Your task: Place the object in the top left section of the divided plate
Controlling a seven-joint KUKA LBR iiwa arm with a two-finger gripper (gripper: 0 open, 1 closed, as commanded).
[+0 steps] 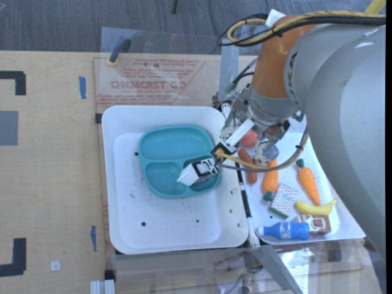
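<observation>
A small black-and-white object (197, 171) is held over the blue divided plate (168, 149) near its lower right, gripped by the fingers (211, 164), so the top left section is not yet reached.

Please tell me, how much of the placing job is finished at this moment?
Done: the gripper has reached the teal divided plate in the left bin. In hand: a white object sits at its tip, over the plate's lower right part; whether it is gripped is unclear. Left: moving it to the top left section and releasing it.
</observation>
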